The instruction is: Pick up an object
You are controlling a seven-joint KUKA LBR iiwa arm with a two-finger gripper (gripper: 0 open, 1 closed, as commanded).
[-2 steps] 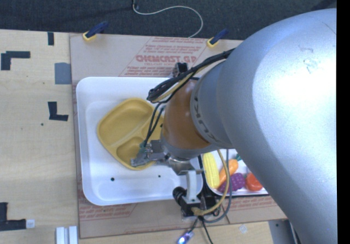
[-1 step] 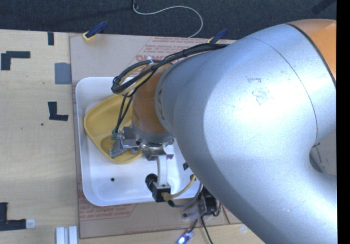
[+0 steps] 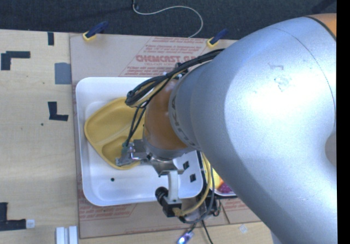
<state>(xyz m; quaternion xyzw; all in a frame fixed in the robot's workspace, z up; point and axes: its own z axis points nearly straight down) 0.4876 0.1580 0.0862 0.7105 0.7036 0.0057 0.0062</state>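
Far left is the pale wooden bench top (image 3: pixel 33 144) with a few black tape marks (image 3: pixel 54 111) stuck on it, some L-shaped, plus a grey square patch (image 3: pixel 63 73) a bit higher up. Next comes a brown cardboard sheet (image 3: pixel 158 59) with red printing on it, held at its top edge by two blue and yellow clamps (image 3: pixel 95 30), one near each top corner. A thin white cable (image 3: pixel 164 10) loops over the dark carpet just above the sheet.

On the cardboard sits the left white bin (image 3: pixel 93 183). Inside it, up toward the upper left part, is a yellow bowl-like thing (image 3: pixel 106 125), looks like soft plastic or rubber, lying tilted with its hollow facing up. There's also a tiny dark speck (image 3: pixel 112 179) on the bin floor, near the front.

The arm (image 3: pixel 262 128) is huge in the shot and covers most of the right half, so the second bin is basically hidden, apart from a little pink and yellow bit (image 3: pixel 223 187) poking out under the arm. The orange band (image 3: pixel 158 122) and a bundle of black cables (image 3: pixel 158 84) sit right over the bowl's right side. The gripper (image 3: pixel 128 156) hangs down at the bowl's lower right edge, touching or very close to it. Can't tell if the pincer is open or closed from this angle, and nothing shows the bowl actually being gripped.
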